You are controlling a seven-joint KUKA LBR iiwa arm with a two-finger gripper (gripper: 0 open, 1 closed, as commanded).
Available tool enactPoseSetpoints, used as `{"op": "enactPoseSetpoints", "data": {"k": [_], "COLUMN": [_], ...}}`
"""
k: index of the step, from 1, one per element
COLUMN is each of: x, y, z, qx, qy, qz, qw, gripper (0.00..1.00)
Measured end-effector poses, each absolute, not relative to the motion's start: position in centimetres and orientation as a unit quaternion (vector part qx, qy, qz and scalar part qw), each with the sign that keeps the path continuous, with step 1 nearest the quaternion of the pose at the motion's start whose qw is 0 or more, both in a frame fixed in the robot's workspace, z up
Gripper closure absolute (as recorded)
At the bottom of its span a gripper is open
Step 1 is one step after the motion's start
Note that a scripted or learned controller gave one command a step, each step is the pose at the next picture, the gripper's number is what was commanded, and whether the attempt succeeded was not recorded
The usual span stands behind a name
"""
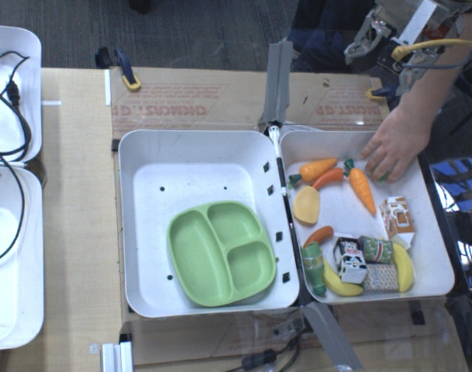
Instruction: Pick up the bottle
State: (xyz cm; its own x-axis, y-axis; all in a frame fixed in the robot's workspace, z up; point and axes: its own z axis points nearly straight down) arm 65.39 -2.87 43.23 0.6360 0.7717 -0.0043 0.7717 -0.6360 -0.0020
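Observation:
A small green bottle (313,268) lies on its side in the right bin (441,242), at the front left corner, beside a yellow banana (341,286). My gripper (365,40) hangs high at the top right, behind the right bin and well away from the bottle. Nothing shows between its tips. A person's hand (395,149) reaches into the back of the right bin, resting by an orange carrot (363,191).
The right bin also holds more carrots (319,167), a yellow-orange piece (306,205), a black-and-white carton (349,260), a green can (377,249), a juice carton (397,217) and a second banana (405,266). The left bin (142,208) holds a green divided plate (220,252).

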Motion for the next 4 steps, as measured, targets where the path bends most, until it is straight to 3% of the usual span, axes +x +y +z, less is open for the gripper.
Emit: {"op": "enactPoseSetpoints", "data": {"k": [1,2,3,4], "x": [59.9,50.3,47.8,56.0], "y": [-6.6,-16.8,-14.2,-19.8], "z": [27.8,20.9,9.3,9.3], "qx": [0.912,0.897,0.849,0.819], "qy": [0.41,0.443,0.528,0.574], "qz": [-0.0031,-0.0024,0.0009,0.0069], "qw": [-0.001,-0.001,0.001,-0.008], "gripper": [0.0,0.0,0.0,0.0]}}
